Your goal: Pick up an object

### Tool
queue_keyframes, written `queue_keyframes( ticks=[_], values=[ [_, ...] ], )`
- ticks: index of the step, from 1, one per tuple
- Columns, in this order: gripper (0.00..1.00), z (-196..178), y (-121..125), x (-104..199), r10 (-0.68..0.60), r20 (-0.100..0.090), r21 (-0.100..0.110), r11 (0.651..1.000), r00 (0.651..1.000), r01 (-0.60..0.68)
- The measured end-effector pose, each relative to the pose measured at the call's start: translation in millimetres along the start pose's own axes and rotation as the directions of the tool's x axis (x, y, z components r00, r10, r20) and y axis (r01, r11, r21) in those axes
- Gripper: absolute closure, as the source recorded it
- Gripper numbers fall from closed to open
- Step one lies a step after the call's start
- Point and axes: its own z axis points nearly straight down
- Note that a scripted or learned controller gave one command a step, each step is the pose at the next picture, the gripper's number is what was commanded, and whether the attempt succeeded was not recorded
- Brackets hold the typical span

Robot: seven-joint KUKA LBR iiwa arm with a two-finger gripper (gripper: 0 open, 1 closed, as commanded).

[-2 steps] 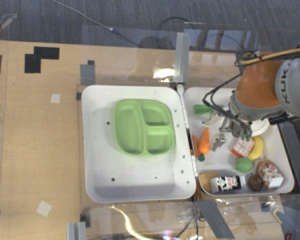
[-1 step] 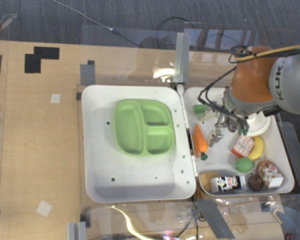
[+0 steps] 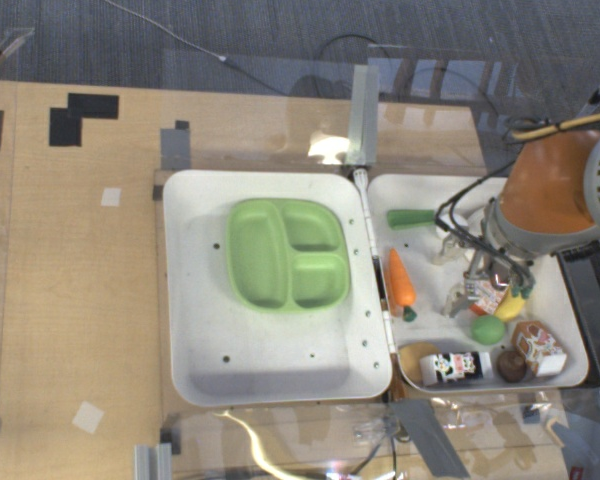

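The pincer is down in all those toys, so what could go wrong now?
1. The pincer hangs over a tight cluster: a red-and-white item, a yellow piece and a green ball. It may well nudge or grab the wrong one.
2. The green ball looks round, so it could roll away if bumped.
3. The loose black cables by the wrist might snag as the arm lifts.

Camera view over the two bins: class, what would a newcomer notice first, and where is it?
The light green divided plate lies in the middle of the left bin. At the right, the grey arm's orange band hangs over the right bin, its gripper low among small items. A toy carrot lies by that bin's left wall, and a green ball sits near the gripper.
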Motion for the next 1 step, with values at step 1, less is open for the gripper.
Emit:
queue_keyframes(
  ticks=[1],
  values=[
    [1.0, -15.6, 2.0, -6.9, -0.007, 0.022, 0.002, 1.0, 1.0, 0.007]
  ],
)
